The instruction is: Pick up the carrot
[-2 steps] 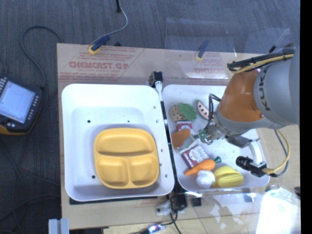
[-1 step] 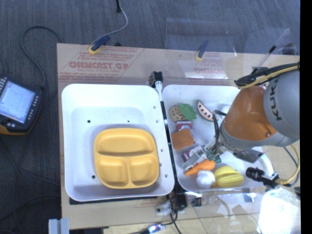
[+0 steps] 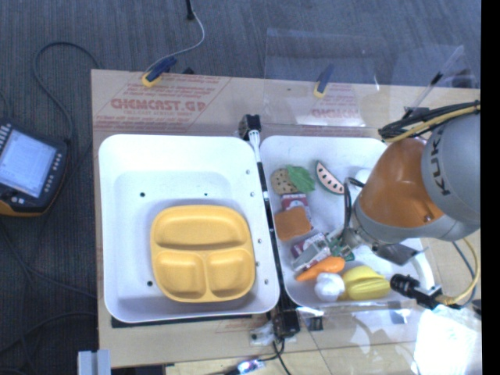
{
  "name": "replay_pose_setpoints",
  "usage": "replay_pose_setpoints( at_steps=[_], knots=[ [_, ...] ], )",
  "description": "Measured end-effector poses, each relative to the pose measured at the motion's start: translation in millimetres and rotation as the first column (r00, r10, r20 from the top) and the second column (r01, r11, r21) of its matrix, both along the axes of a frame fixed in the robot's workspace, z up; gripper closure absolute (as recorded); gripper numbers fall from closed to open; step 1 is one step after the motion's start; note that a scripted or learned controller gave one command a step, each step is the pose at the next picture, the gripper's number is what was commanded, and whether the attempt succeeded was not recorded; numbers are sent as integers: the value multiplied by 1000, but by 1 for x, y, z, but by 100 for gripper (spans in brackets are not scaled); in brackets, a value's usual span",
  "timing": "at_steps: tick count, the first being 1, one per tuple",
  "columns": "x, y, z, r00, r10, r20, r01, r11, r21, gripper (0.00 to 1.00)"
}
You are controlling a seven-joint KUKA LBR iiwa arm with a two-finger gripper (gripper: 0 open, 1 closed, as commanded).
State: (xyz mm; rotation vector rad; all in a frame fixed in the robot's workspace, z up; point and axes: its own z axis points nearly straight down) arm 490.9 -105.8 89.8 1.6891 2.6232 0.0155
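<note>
The carrot is a small orange piece lying near the front of the right bin. It rests between a white round item and a brown toast slice. My gripper is down inside the bin, just above and behind the carrot and very close to it. The grey and orange wrist covers the bin's right half. I cannot tell whether the gripper touches the carrot.
A yellow fruit lies right of the carrot. Further back are a watermelon slice, a green leafy piece, a brown cookie and a red packet. The left bin holds a yellow divided tray.
</note>
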Motion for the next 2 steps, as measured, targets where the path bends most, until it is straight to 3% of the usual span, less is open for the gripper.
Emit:
replay_pose_setpoints(
  at_steps=[1, 2],
  knots=[
    [0, 5, 0, 989, -148, 2, 148, 989, 2, 0],
    [-1, -1, 0, 861, -509, -3, 509, 861, 9, 0]
  ],
)
